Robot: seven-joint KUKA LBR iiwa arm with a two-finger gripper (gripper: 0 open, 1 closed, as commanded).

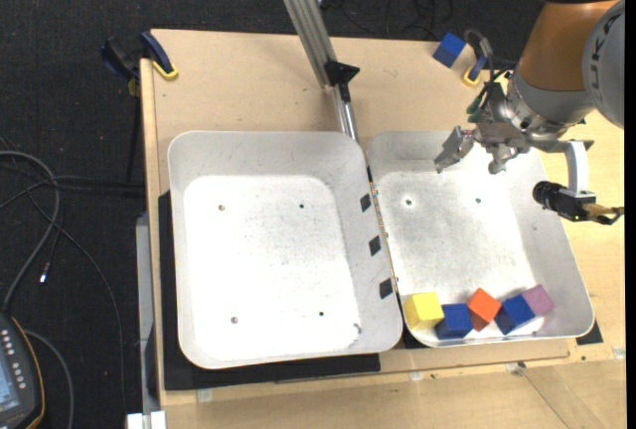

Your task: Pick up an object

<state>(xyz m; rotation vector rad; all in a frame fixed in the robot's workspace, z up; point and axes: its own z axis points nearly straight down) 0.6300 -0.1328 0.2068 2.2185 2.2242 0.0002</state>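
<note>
Hovering over the far end of the right-hand shallow white bin (556, 248), the grey arm's two-finger pincer (475, 155) hangs with its fingers spread apart and nothing between them. Well away, along that bin's near edge, sit five small blocks in a row: yellow cube (423, 308), blue cube (455, 320), orange cube (484, 306), another blue block (515, 313) and pale purple block (538, 299).

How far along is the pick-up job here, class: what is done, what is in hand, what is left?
Done: little. The claw hangs open over the far end of the right bin, holding nothing.

In hand: nothing. The yellow block, two blue blocks, orange block and purple block all lie along the bin's near edge.

Left: moving to a block, closing on it and lifting.
</note>
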